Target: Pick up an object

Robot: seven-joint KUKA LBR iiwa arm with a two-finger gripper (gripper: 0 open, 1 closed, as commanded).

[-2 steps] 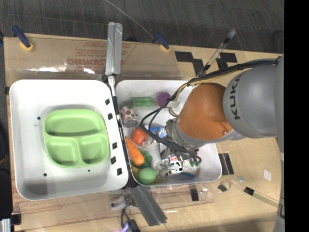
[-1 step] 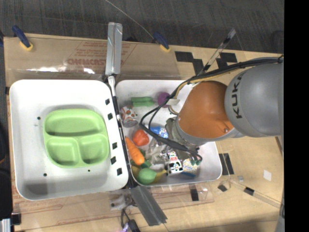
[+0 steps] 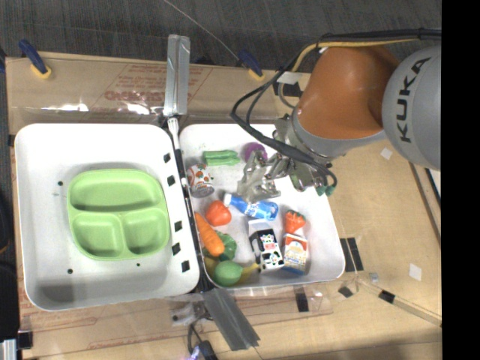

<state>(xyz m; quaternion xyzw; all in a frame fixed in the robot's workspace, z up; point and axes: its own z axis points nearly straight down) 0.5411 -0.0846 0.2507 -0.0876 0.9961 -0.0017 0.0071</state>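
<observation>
My gripper [image 3: 256, 184] hangs over the middle of the right bin [image 3: 324, 223], its metal fingers pointing down just above a blue and white bottle [image 3: 255, 207]. Around it lie a green bean-shaped toy [image 3: 220, 157], a purple item [image 3: 254, 153], a small red and white cup [image 3: 200, 178], a red tomato [image 3: 218, 214], an orange carrot [image 3: 208, 235], a green round fruit [image 3: 227, 273], a cow-print carton [image 3: 267, 249] and a strawberry carton [image 3: 295, 247]. Nothing is seen held between the fingers.
The left bin [image 3: 37, 201] holds a green divided plate [image 3: 116, 212]. A metal divider bar [image 3: 177, 77] runs between the bins at the back. The grey arm with its orange band [image 3: 345, 88] covers the right bin's back right corner.
</observation>
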